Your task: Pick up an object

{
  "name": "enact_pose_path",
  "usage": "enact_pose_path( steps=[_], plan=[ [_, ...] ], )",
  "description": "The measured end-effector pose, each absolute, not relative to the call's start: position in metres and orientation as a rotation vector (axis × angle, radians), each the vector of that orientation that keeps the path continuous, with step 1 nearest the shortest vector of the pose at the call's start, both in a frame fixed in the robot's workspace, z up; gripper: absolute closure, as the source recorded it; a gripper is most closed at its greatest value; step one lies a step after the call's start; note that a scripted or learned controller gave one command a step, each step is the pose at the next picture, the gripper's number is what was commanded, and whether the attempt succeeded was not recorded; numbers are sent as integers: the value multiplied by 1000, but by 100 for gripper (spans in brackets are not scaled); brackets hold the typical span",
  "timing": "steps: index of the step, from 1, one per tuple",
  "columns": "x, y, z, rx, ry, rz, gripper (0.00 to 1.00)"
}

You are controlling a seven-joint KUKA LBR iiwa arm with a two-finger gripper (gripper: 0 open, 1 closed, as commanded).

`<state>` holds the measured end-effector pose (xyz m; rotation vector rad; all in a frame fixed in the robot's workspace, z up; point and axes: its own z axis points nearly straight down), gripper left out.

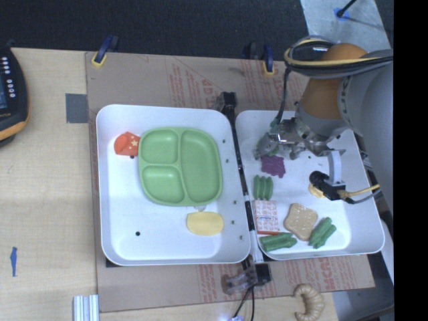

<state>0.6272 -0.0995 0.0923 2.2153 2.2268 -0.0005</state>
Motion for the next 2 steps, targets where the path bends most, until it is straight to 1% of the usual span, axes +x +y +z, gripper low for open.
enact_pose_path(
  steps=[1,2],
  plan=[
    [588,-96,91,2222,2229,-9,0],
    [642,-93,93,2214,2226,2,0]
  ],
)
